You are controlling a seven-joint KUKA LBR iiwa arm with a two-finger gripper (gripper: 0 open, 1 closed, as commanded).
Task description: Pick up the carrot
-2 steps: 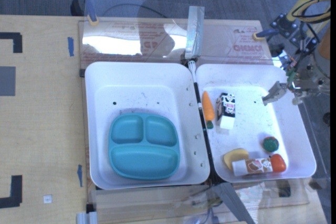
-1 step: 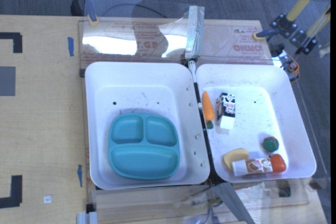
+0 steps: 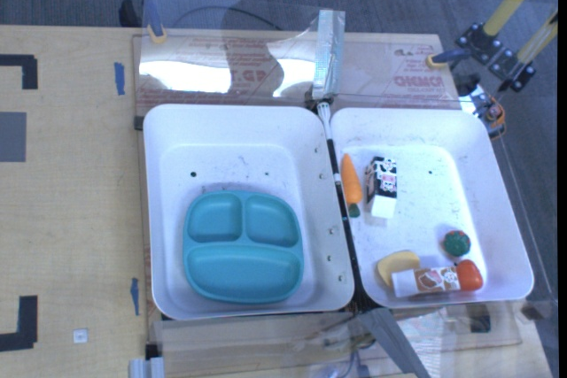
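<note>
The carrot (image 3: 351, 181) lies in the right bin (image 3: 496, 190), close against its left wall, long axis running roughly up and down the view, orange body above and a small green tip at the lower end. Just beside it to the right, with a thin gap, sits a small carton (image 3: 384, 188) with black-and-white cow markings — the nearest thing that crowds a grasp from that side. On the carrot's left, the bin wall and the seam between the two bins leave little room.

Well apart, toward the bin's lower right corner, a cluster: a yellow piece (image 3: 398, 263), a packet (image 3: 426, 281) with a red and white label, an orange-red ball (image 3: 469, 275) touching the packet's end, and a green ball (image 3: 456, 243) just above them.

The left bin (image 3: 168, 155) holds a teal divided plate (image 3: 242, 245). Both bins rest on the wooden worktop (image 3: 62, 190).

I cannot tell the state of the hand — nothing stands over the carrot.
</note>
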